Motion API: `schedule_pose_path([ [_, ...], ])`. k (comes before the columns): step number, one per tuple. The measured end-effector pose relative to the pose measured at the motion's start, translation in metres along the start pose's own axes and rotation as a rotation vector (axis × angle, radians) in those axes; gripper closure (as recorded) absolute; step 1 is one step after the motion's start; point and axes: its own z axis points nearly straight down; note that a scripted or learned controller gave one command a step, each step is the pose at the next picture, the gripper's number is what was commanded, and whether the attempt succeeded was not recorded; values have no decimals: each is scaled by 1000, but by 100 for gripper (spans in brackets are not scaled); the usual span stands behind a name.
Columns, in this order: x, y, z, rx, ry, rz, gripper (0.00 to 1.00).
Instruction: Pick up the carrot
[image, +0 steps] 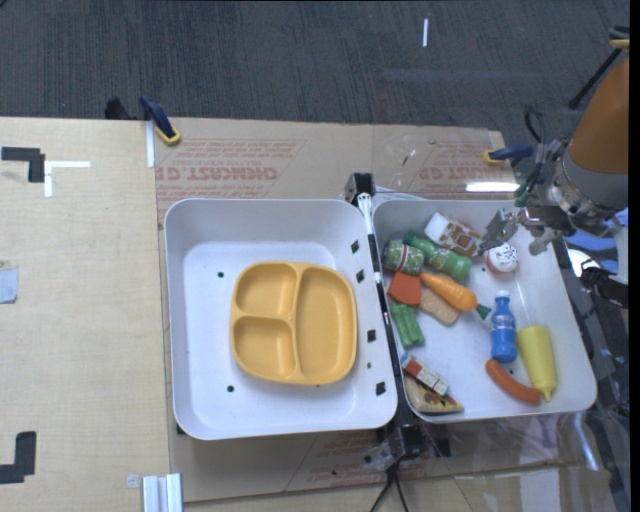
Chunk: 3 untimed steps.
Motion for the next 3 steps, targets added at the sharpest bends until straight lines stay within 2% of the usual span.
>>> schedule_pose_path([
  [1, 46, -21, 112, -4, 0, -44, 0],
  [2, 45, -20, 103, -4, -2, -41, 100],
  [3, 104, 12, 16, -1, -1, 67, 100],
])
